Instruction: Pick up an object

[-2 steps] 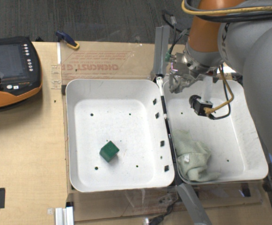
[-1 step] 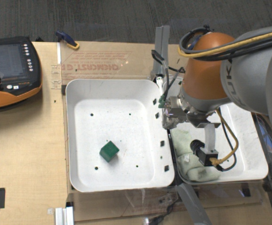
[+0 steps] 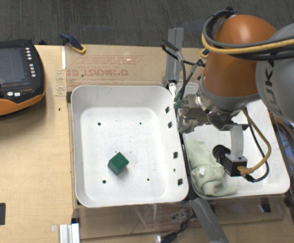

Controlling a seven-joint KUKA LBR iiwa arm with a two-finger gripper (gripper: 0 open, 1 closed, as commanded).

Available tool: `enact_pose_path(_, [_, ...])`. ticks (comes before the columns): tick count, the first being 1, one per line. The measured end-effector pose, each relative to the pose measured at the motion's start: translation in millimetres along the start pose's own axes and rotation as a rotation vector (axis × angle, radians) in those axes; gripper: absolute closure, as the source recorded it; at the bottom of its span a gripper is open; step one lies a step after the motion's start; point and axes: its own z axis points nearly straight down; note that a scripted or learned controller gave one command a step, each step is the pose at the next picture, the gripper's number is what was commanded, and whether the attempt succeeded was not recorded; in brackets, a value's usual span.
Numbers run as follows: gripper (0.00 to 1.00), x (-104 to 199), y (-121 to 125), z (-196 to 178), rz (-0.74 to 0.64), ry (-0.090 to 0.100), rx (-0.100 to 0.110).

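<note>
A small green cube lies in the left white bin, towards its front. A crumpled white cloth rests in the front left corner of the right bin. The arm's orange wrist hangs over the right bin. My gripper points down beneath it, close to that bin's left wall and just behind the cloth. The wrist hides most of the gripper.
A teach pendant sits on the bench at the far left. Behind the left bin lies a flat cardboard sheet. Cables and a black connector dangle from the wrist over the right bin.
</note>
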Motion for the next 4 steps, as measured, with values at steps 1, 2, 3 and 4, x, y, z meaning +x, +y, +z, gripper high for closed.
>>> enact_pose_path(1, [1.00,-34,39,103,0.269,-0.001,0.005])
enact_pose_path(2, [1.00,-47,0,103,0.685,-0.001,0.006])
enact_pose_path(3, [1.00,-15,-13,84,1.135,-0.002,0.003])
enact_pose_path(4, [1.00,-43,72,103,1.163,-0.003,0.004])
